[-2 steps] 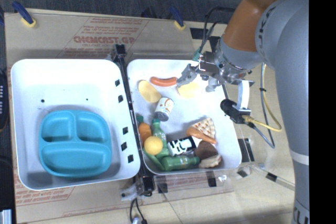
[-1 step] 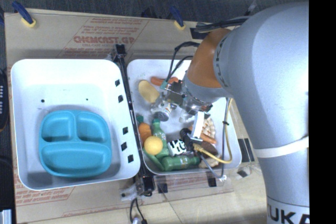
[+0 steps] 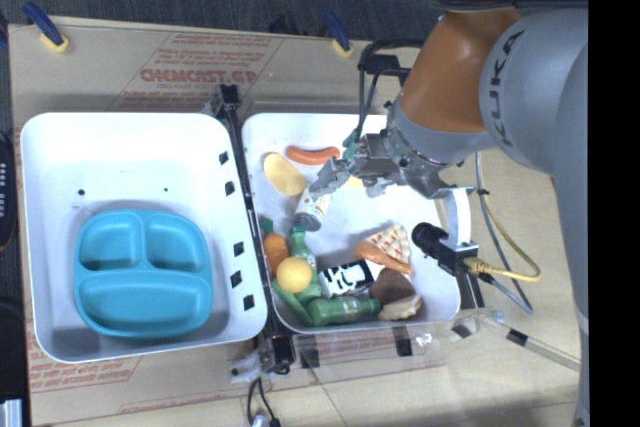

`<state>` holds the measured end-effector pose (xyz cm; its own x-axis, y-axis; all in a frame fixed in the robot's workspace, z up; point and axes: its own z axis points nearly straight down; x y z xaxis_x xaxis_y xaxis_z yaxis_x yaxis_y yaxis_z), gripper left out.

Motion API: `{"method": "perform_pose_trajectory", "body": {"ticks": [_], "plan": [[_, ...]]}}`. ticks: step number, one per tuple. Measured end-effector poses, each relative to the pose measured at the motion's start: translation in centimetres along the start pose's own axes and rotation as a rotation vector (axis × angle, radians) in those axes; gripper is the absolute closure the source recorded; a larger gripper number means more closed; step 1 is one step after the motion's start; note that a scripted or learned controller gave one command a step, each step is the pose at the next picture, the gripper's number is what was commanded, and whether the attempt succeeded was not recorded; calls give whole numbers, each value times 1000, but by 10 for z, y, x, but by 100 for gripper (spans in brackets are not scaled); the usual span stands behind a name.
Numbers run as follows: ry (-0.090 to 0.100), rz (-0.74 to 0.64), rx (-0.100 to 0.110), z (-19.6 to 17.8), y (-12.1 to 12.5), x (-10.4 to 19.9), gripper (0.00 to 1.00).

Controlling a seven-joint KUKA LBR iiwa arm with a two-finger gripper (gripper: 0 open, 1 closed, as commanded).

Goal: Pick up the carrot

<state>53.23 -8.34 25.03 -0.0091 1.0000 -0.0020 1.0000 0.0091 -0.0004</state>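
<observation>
1. carrot point(image 3: 274, 250) down in the right bin point(image 3: 440, 215), tucked hard against the left wall, orange and stubby, partly hidden by neighbours.
2. just below it a yellow lemon point(image 3: 293, 275), touching or nearly so; green bottle point(image 3: 300, 245) right beside the carrot.
3. along the near wall, a green cucumber point(image 3: 340, 309) lying flat, a black-and-white packet point(image 3: 350, 277) above it, a brown lump point(image 3: 393, 287) to the right.
4. pizza slice point(image 3: 388, 248) mid-bin; hot dog point(image 3: 312, 155) and a pale yellow piece point(image 3: 284, 175) up near the far wall.
5. gripper point(image 3: 312, 211) hanging over the bin's middle, tip pointing down-left, near the carrot but apart from it; fingers spread or pinched, cannot tell from here, nothing seen between them.
6. grey arm point(image 3: 530, 85) with orange band point(image 3: 455, 75) coming in from the right.
7. left bin point(image 3: 60, 155) holding a blue divided tray point(image 3: 145, 275).
</observation>
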Motion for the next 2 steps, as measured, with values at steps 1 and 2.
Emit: {"method": "perform_pose_trajectory", "body": {"ticks": [1,2], "plan": [[3,103,20,132,48,-46,0],[5,-33,10,101,19,-90,0]]}}
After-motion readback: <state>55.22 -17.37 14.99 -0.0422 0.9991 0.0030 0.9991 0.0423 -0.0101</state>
